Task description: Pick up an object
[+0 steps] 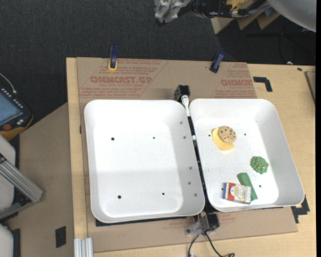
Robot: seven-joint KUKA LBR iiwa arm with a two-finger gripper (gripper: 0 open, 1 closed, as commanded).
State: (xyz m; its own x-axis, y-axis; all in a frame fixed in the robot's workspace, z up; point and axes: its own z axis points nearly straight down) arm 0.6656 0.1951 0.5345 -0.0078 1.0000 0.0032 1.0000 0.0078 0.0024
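The right bin (282, 150) holds several small objects. A yellow round piece with a brown speckled top (224, 137) lies near its middle. Close to the right wall sits a green knobbly ball (259, 164). Below it a green oblong piece (245, 181) rests against a small red, white and blue box (236, 193) by the front wall. My gripper (167, 10) hangs high at the top edge of the camera view, beyond the back of the bench and far from both bins. Nothing shows in it.
The left bin (95, 150) stands beside the right one, with a black hinge strip (193, 145) between them. Both rest on a cardboard sheet (150, 75) held by two blue clamps (113, 57) at the back. Cables (203, 236) trail at the front.
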